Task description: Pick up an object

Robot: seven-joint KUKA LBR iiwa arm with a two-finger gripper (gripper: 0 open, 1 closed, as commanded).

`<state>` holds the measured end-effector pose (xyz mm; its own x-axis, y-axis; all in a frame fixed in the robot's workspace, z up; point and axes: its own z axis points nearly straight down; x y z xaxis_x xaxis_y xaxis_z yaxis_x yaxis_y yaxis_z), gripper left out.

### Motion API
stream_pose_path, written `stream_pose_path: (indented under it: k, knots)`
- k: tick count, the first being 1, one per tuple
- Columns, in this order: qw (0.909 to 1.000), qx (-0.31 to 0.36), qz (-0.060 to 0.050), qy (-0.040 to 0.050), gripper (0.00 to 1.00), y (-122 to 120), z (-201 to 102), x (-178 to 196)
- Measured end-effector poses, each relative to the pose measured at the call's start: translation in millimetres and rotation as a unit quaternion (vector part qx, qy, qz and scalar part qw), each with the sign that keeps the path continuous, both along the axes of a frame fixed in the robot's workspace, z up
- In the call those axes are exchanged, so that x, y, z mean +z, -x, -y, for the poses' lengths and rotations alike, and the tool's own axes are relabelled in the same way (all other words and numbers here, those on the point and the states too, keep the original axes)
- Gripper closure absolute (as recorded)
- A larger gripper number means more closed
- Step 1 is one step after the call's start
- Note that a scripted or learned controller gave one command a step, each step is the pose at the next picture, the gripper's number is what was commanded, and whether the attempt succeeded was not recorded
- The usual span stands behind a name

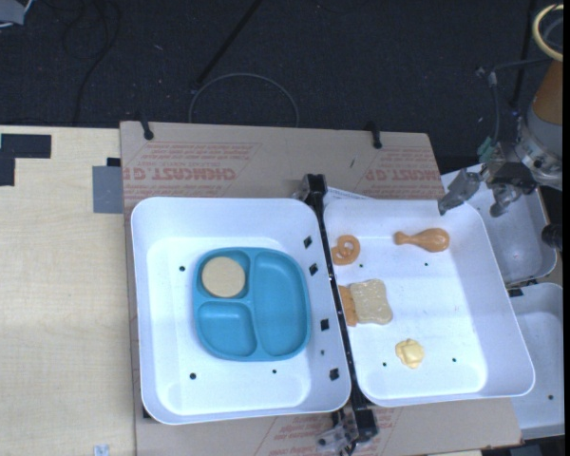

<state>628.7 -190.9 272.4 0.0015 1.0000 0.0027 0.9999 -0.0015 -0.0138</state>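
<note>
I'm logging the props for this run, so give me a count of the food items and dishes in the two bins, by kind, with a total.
Round cookie, on the blue plate: 1
Pretzel: 1
Chicken drumstick: 1
Toast slice: 1
Small yellow food piece: 1
Blue divided plate: 1
Total: 6

Glossy blue plastic plate; smooth white plastic bins; matt printed cardboard; pale wood-look benchtop.
</note>
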Motion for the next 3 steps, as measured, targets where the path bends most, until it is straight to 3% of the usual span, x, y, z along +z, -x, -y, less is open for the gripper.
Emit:
stream_pose_path:
  k: [1,3]
  knots:
    - [1.0,0.001,0.006,0.0011,0.0,-2,0,7]
    - [1.0,0.001,0.003,0.0008,0.0,11,5,-100]
